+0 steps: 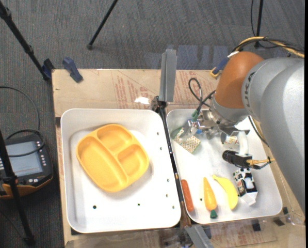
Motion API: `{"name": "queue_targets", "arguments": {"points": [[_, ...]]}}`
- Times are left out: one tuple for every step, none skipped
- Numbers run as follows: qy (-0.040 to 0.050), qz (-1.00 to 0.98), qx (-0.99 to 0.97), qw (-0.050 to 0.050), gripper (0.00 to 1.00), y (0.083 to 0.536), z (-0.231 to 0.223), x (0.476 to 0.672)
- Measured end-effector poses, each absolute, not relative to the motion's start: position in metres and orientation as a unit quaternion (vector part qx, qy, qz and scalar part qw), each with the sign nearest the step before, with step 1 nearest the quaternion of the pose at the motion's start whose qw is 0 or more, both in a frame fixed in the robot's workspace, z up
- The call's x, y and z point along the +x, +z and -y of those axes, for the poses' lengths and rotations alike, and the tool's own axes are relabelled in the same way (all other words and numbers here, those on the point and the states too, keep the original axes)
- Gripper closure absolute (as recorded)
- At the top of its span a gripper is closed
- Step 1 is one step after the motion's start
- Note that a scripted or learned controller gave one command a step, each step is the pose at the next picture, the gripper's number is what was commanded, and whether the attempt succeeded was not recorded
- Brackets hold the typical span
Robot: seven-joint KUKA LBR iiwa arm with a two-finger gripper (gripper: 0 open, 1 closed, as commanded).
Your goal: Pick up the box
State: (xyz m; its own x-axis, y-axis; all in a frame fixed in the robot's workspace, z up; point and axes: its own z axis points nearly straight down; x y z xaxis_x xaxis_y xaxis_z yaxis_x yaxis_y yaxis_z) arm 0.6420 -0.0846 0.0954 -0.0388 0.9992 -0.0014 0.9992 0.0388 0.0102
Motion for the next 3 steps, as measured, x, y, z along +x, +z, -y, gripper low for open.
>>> {"name": "queue_targets", "arguments": {"points": [[0.0058,-0.722,0.691,0.004,1.00,0.107,0.082,0.644],[0.0004,-0.734,0.679,0.000,1.00,0.196,0.053,0.645],[-0.0002,-0.735,0.678,0.000,0.00,0.196,0.053,0.645]]}}
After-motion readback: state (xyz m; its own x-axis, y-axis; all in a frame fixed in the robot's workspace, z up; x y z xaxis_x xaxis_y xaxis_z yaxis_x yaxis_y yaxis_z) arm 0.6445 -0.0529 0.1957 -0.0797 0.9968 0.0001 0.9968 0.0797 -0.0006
